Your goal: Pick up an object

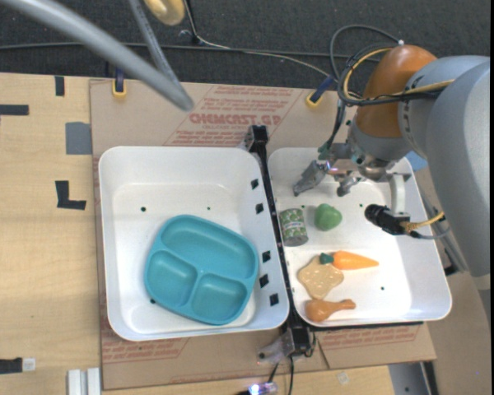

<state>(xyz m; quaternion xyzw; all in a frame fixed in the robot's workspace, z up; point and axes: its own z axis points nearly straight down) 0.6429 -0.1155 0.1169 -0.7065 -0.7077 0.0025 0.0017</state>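
Note:
My gripper (325, 181) hangs over the back of the right bin (420, 303) with its two grey fingers spread apart and nothing between them. Just in front of it lies a green round toy (328, 216). Left of that stands a small green can (293, 225) against the bin's left wall. Nearer the front lie an orange carrot (354, 261), a tan cookie-shaped piece (320, 277) and a brown drumstick (328, 309).
The left bin (123, 179) holds a teal divided plate (201, 268). A black divider strip (266, 212) runs between the two bins. The arm's grey body and orange band fill the upper right.

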